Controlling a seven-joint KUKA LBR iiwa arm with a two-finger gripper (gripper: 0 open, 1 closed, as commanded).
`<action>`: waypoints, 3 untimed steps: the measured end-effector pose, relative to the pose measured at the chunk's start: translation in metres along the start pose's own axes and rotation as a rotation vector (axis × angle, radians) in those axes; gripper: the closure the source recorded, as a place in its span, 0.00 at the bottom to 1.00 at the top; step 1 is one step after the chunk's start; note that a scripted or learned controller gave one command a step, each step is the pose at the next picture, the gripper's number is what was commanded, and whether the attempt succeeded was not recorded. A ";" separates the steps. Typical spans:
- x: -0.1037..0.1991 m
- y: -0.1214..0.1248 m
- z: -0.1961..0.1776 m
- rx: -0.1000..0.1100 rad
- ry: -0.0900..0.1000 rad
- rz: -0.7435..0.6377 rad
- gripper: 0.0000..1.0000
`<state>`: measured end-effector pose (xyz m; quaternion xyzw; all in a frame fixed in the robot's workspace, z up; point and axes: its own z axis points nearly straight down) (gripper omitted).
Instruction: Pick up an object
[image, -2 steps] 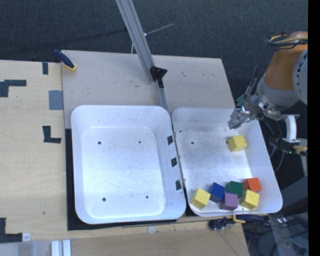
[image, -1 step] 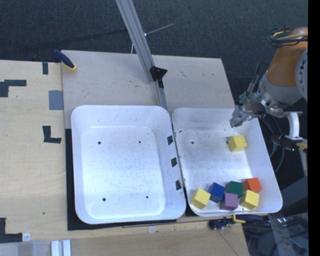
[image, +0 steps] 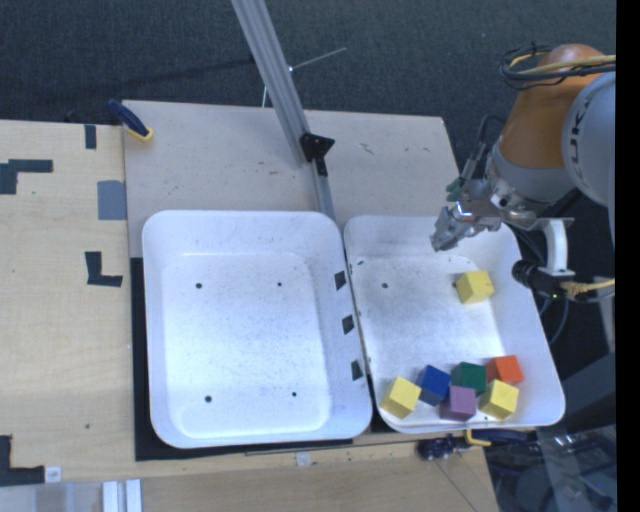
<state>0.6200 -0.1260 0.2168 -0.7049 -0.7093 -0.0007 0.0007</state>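
Note:
My gripper (image: 447, 236) hangs over the far part of the right bin (image: 400, 310), up and to the left of a lone yellow cube (image: 474, 287). Nothing shows between its fingers. Along the bin's near edge lies a cluster of cubes: a yellow one (image: 402, 396), a blue one (image: 434, 383), a green one (image: 467, 376), a purple one (image: 461, 401), an orange one (image: 506, 369) and another yellow one (image: 500, 399).
The left bin (image: 240, 330) sits beside the right one, with a raised rim between them. A slanted metal pole (image: 285, 90) crosses the bench behind the bins. A small blue and yellow object (image: 130, 120) lies at the far left.

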 end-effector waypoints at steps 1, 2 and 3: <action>0.057 0.012 0.007 0.001 -0.001 -0.001 1.00; 0.109 0.021 -0.008 0.000 0.000 -0.001 1.00; 0.172 0.020 -0.005 0.001 0.000 -0.002 1.00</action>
